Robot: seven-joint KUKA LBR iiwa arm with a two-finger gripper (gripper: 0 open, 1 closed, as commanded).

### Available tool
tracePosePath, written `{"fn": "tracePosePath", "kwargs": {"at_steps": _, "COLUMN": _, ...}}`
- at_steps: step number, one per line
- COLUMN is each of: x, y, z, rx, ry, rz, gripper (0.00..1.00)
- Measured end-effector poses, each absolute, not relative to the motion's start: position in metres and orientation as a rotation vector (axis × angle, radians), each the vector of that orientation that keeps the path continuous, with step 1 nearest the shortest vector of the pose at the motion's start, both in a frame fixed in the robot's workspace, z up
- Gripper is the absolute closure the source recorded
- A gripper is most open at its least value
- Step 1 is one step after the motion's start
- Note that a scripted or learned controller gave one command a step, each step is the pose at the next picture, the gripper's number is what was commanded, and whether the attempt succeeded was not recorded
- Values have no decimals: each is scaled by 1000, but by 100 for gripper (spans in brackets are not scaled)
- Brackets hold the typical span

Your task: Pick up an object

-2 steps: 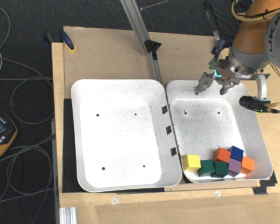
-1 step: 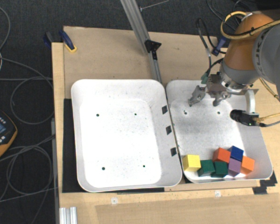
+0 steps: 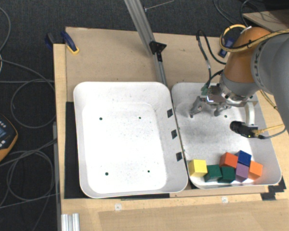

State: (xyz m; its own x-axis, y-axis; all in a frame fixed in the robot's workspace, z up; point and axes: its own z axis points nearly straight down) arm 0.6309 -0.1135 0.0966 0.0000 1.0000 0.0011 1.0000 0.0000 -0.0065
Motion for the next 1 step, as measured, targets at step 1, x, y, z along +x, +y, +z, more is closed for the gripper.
{"fn": "tracePosePath", "kwargs": {"at_steps": 1, "x": 633, "y": -113, "z": 111, "rx": -2222, "ry": -2222, "rz": -3, "gripper": 100}}
